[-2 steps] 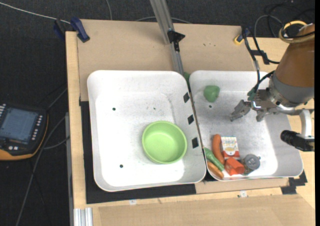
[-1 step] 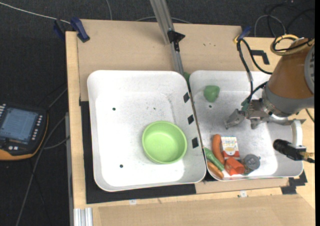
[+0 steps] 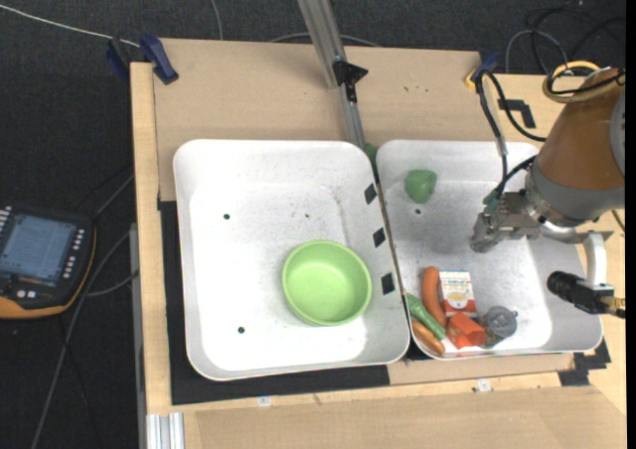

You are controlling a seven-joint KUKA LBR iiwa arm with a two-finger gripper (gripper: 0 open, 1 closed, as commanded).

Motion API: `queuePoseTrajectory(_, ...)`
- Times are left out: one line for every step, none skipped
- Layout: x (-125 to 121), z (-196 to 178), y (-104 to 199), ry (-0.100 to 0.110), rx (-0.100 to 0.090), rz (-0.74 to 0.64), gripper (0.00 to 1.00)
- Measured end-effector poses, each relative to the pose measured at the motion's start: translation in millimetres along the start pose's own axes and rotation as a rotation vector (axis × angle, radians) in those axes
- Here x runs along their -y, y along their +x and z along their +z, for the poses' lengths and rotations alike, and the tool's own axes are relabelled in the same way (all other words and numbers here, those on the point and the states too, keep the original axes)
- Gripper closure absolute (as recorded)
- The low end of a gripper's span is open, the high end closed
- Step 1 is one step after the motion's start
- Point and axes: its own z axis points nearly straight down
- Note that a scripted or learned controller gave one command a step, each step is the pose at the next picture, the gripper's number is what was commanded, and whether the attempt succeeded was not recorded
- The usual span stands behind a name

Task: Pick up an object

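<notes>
My gripper (image 3: 486, 235) hangs over the middle of the right bin (image 3: 452, 167), above bare floor. A small green object (image 3: 420, 184) lies to its upper left, well apart from it. Below it, at the bin's front, several items are piled: an orange carrot (image 3: 430, 289), a small white and orange carton (image 3: 455, 288), a red piece (image 3: 465, 330), a grey round piece (image 3: 500, 321) and a green strip (image 3: 427, 315). Nothing shows between the fingers.
A light green bowl (image 3: 327, 282) sits in the left bin (image 3: 258, 164), near its front right. A metal pole (image 3: 320, 15) slants down to the divider between the bins. A handheld pendant (image 3: 40, 258) lies off the bench at left.
</notes>
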Motion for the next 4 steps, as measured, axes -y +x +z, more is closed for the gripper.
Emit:
queuePoseTrajectory(1, -42, 2, -0.002, 0.001, 0.000, 1.00)
queuePoseTrajectory(0, -92, 2, -0.003, 0.001, 0.000, 1.00)
queuePoseTrajectory(-19, -83, 53, 0.001, -0.001, -0.004, 1.00)
queuePoseTrajectory(-32, -94, 110, 0.000, -0.001, -0.005, 1.00)
